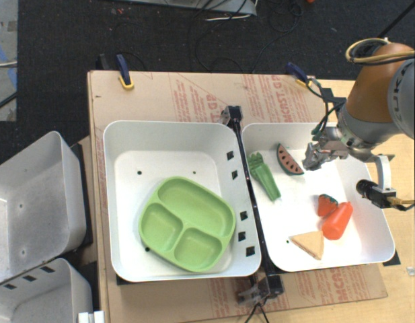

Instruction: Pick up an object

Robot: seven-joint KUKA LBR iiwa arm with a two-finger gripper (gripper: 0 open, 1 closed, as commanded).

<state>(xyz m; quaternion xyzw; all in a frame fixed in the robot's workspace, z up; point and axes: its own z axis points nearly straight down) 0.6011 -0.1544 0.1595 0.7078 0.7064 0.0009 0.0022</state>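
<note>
Where the arm enters from the right of the camera view, the gripper (pixel 315 155) hangs low over the upper part of the right bin (pixel 379 247); whether its fingers are apart or together cannot be told at this angle, and nothing is seen held between them. Just beside the gripper, toward the view's left, lies the watermelon slice (pixel 289 160), its long axis running from upper left to lower right (red face up, dark rind along one edge). It is judged the nearest candidate: a short shift leftward, with the fingers set across the slice's narrow width, would meet it. Farther left lies the green vegetable piece (pixel 264 176), its axis roughly parallel. Below the gripper sit the red-orange piece (pixel 333 215) and the tan wedge (pixel 309 244). The left bin (pixel 160 136) carries a green divided plate (pixel 187 224), well apart.
</note>
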